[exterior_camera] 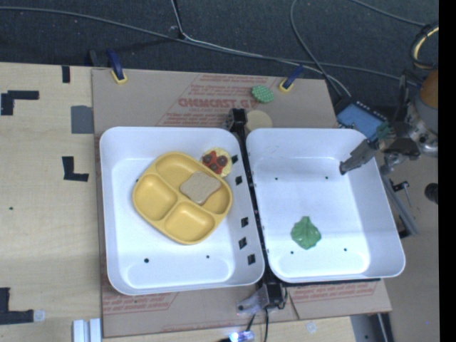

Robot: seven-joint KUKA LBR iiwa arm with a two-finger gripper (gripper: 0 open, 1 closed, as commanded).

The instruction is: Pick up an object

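Green leafy toy [306,232] lying loose in the right bin [377,212], not yet picked up.

Gripper [354,164] hovers over that bin's upper right rim, well apart from the toy, grasping nothing; whether it is released or clenched cannot be told. Likely the approach step: it must travel toward the toy and descend. Red print on the cardboard [206,100] is blurred, unreadable.

We see the arm [427,112] cut off by the right edge, and the gripper [370,152] is too blurred to make out clearly. The small reddish item [216,161] beside the yellow tray [160,198] is too small to identify.
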